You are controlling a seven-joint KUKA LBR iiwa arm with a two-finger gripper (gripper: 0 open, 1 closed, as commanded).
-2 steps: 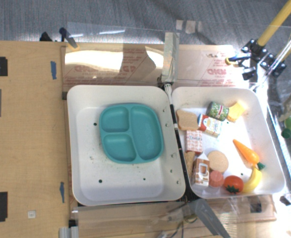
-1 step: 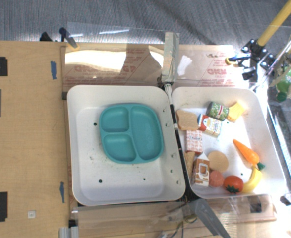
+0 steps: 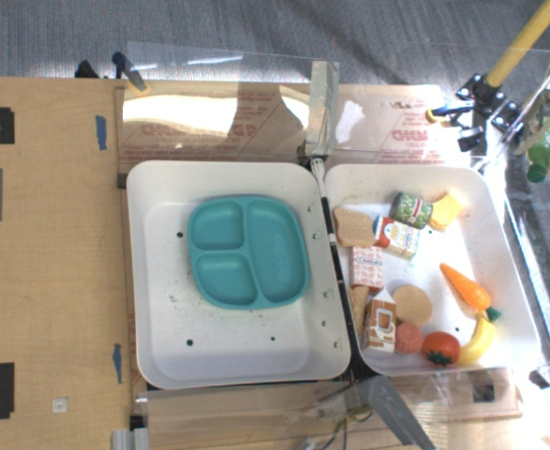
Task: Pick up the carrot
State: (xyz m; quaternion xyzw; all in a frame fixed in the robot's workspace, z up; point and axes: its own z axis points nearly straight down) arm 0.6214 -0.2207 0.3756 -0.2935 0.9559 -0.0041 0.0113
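We're on the carrot (image 3: 466, 286) now, lying in the right bin (image 3: 505, 251) near its right wall, slanted, green end down and to the right; how the jaws stand, and where they are relative to it, we cannot tell; a yellow banana (image 3: 481, 339) sits just below the carrot's green end; a red tomato (image 3: 440, 347) touches the banana's left side; a round tan biscuit (image 3: 411, 304) lies to the carrot's left; over in the left bin (image 3: 162, 345), a teal divided plate (image 3: 249, 250) rests.
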